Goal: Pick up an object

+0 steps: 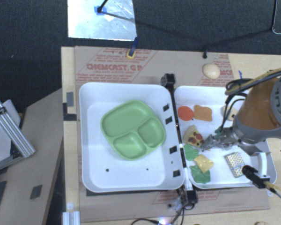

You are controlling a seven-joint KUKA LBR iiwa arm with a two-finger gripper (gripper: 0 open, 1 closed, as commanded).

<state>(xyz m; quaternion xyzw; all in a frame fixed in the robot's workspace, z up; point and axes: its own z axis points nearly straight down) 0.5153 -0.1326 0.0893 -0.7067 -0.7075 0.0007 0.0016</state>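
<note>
In the right bin (264, 175), the jaws (207, 144) hover low beside the pizza slice (193, 136); whether they are open or closed I cannot tell. Around that slice crowd a tomato slice (185, 112), toast (203, 113), lettuce (191, 153) and cheese (203, 163). The green divided plate (132, 129) lies apart in the left bin (91, 172).

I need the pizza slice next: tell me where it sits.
The pizza slice lies in the right bin, near its left wall, below the red disc and just left of the gripper.
</note>
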